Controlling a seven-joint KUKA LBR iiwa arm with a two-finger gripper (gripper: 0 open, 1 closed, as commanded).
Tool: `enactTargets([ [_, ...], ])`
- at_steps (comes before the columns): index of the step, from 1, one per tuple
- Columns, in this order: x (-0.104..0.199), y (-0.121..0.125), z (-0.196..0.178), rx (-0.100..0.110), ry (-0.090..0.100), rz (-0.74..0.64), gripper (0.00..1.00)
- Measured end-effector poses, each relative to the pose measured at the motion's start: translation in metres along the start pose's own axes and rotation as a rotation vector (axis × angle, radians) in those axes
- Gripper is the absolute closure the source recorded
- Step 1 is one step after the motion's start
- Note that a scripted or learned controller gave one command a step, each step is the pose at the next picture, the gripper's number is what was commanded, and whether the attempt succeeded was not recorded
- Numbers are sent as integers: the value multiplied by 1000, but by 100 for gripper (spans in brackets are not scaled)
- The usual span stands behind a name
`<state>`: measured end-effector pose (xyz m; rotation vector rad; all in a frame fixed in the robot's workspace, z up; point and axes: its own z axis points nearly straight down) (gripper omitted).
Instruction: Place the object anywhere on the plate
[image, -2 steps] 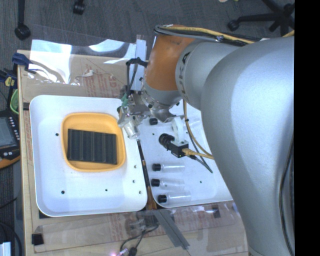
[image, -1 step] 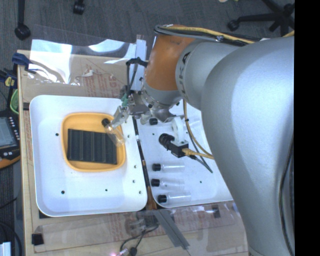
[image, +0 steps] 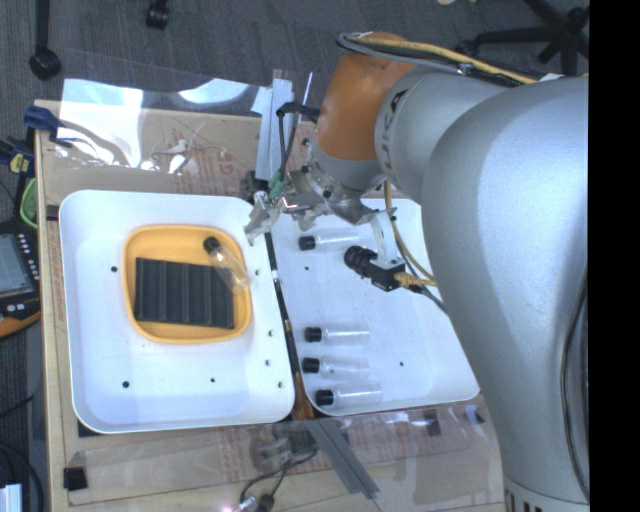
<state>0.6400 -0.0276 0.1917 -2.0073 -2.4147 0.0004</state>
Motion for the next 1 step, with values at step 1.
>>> enactTargets([
  [1, -53, 3, 0, -1, 0, -21, 0],
])
